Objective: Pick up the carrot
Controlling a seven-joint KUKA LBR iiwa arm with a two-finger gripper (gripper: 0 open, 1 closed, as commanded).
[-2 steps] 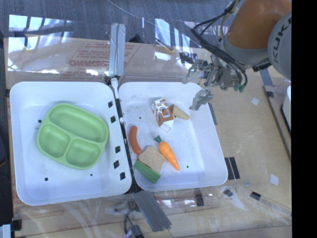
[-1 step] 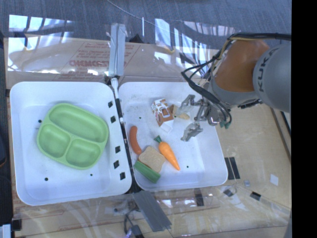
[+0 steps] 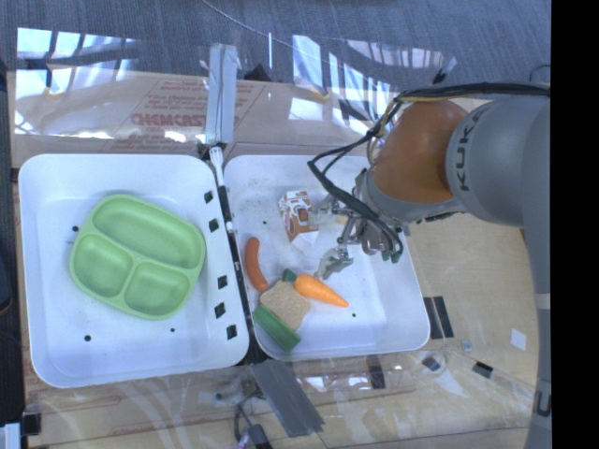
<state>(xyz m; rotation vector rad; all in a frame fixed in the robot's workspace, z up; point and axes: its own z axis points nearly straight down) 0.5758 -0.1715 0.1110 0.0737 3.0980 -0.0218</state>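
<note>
In the right bin point(image 3: 402, 316) the carrot point(image 3: 321, 291) lies just below the claw point(image 3: 339, 258), right of the sausage point(image 3: 255, 264) and sponge point(image 3: 282, 311); the divided plate point(image 3: 137, 255) sits in the left bin point(image 3: 47, 344).

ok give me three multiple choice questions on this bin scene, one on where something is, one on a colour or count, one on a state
1. Where does the carrot lie?
A. in the right bin
B. on the green divided plate
C. on the bench outside the bins

2. How many compartments does the green divided plate have?
A. two
B. three
C. five

3. What is the state of the carrot?
A. lifted clear of the bin
B. standing upright against the wall
C. lying on the bin floor

Key:
1 A, the carrot lies in the right bin, next to the sponge and near the sausage.
2 B, one long section and two smaller ones show.
3 C, it lies flat on the bin floor, with the gripper just above it in the view and nothing shown between the jaws.
</note>
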